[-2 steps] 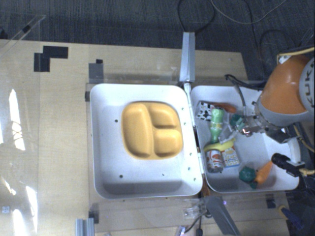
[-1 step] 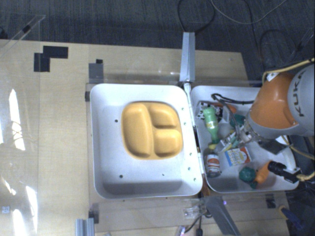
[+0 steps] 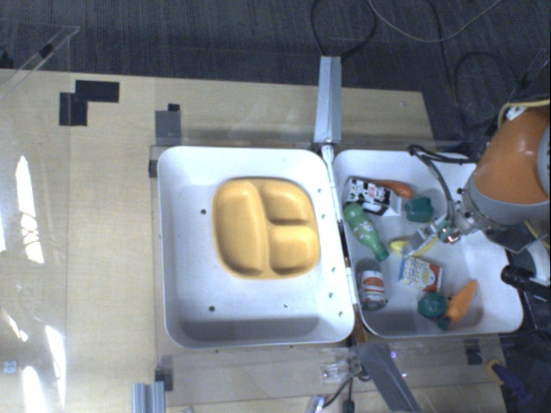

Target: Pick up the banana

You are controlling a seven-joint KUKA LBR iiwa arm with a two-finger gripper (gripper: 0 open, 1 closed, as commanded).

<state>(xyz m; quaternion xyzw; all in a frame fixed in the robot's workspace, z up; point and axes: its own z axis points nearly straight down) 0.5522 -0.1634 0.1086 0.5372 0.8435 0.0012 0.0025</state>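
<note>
Inside the right bin [image 3: 508,321], banana [image 3: 399,246] just left of gripper [image 3: 447,233], finger state unclear

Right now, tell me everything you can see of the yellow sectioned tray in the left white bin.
The yellow sectioned tray looks like smooth moulded plastic, squarish with rounded corners. Raised ridges split it into three compartments: one long one on its left, two smaller ones stacked on its right. It lies flat, open side up, near the middle of the left white bin, touching only the bin floor.
</note>
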